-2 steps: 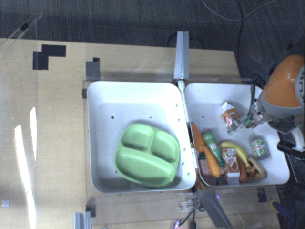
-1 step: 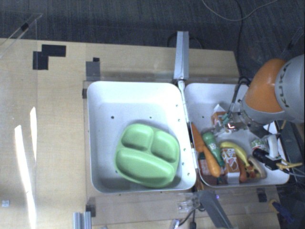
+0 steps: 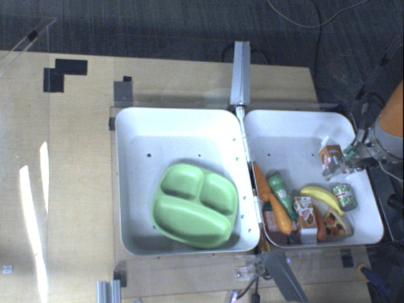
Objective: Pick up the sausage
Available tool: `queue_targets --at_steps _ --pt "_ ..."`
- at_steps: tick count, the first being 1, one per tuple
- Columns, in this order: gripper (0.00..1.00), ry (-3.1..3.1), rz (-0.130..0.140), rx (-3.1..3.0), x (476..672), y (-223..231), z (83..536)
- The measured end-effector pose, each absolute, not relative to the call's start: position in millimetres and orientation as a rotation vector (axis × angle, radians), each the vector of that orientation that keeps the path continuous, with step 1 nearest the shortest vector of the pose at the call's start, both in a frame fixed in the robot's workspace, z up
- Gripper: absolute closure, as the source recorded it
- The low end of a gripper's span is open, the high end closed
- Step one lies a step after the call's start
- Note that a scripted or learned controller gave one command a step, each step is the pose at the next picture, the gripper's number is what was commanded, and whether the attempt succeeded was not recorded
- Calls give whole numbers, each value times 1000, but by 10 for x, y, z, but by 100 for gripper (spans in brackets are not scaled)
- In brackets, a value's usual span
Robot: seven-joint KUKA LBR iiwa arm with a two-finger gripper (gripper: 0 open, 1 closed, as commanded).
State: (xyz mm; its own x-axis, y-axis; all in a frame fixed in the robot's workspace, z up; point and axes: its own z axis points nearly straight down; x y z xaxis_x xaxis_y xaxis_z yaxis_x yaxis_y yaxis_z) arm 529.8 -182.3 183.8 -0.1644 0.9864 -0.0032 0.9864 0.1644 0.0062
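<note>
The right bin [image 3: 297, 131] holds a pile of toy food along its near side. A reddish-brown stubby piece [image 3: 270, 219], which looks like the sausage, lies at the pile's left end, between a long orange carrot [image 3: 282, 214] and the bin's left wall. My gripper [image 3: 346, 161] is at the bin's right side, far from that piece, right beside a small orange and white carton [image 3: 329, 155]. Whether the gripper touches the carton is unclear. The grey arm with its orange band [image 3: 392, 122] comes in from the right edge.
A green sectioned plate [image 3: 196, 204] lies in the left bin [image 3: 145, 137]. The right bin also has a green bottle [image 3: 279, 191], a banana [image 3: 322, 198], a juice box [image 3: 305, 211], a small can [image 3: 344, 196] and a pizza slice [image 3: 334, 224]. A metal post [image 3: 240, 74] stands between the bins.
</note>
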Motion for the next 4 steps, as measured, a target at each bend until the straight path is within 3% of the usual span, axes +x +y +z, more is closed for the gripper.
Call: queue_targets --at_steps 1,2,3,4 --pt "100 2425 8 1984 5013 -1419 1138" --pt "100 2113 5 2318 5840 -1181 2203" --pt "100 1984 2 2436 5520 155 1839" --pt "100 1080 -2 2952 4866 -388 1835"
